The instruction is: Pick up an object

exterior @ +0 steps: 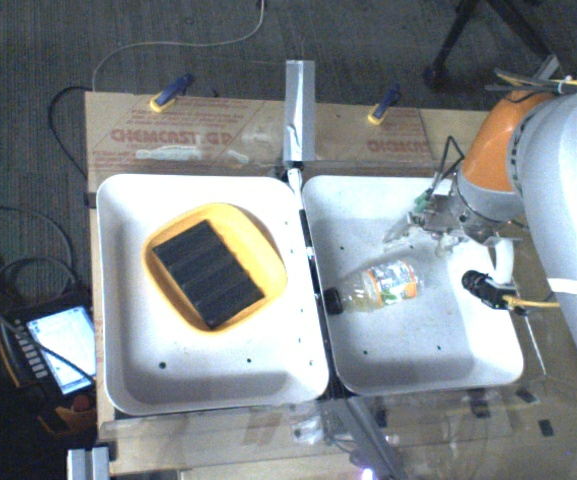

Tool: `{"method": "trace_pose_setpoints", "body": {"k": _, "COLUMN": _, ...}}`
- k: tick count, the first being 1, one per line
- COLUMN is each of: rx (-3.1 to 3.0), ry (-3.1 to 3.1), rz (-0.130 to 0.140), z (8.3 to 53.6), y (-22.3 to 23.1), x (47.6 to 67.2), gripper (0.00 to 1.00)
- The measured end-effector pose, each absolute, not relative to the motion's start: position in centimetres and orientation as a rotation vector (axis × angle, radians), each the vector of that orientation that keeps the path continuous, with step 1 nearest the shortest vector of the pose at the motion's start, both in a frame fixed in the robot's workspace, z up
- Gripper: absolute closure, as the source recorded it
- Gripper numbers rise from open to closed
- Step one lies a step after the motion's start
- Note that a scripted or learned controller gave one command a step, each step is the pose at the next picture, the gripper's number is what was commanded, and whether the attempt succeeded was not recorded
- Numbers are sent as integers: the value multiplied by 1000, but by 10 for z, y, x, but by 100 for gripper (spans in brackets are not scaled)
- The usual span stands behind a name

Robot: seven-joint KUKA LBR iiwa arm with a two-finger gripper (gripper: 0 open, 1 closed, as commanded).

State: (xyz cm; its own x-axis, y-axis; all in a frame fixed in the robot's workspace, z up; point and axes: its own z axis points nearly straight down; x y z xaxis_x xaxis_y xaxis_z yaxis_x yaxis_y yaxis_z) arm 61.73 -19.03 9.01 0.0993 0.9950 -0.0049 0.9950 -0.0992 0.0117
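A clear plastic bottle (383,285) with an orange label and a black cap lies on its side in the middle of the right bin (418,363), cap toward the left wall. My gripper (423,224) hovers over the upper right part of that bin, up and to the right of the bottle and apart from it. Nothing shows between its tips. In the left bin (128,368) sits a yellow dish (268,253) with a black ridged block (208,273) lying in it.
The divider between the two bins (310,268) runs just left of the bottle cap. Two blue-and-yellow clamps (170,92) hold the board behind the bins. A tablet (58,346) and cables lie on the floor at the left.
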Motion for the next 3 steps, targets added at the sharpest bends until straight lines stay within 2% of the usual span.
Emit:
{"method": "trace_pose_setpoints", "body": {"k": 1, "rx": 2035, "ry": 2376, "rz": 7, "z": 91, "y": -168, "x": 565, "gripper": 0}}
{"method": "trace_pose_setpoints", "body": {"k": 2, "rx": 1996, "ry": 2405, "rz": 11, "z": 92, "y": -157, "x": 518, "gripper": 0}}
{"method": "trace_pose_setpoints", "body": {"k": 3, "rx": 1828, "ry": 2511, "rz": 6, "z": 94, "y": -112, "x": 491, "gripper": 0}}
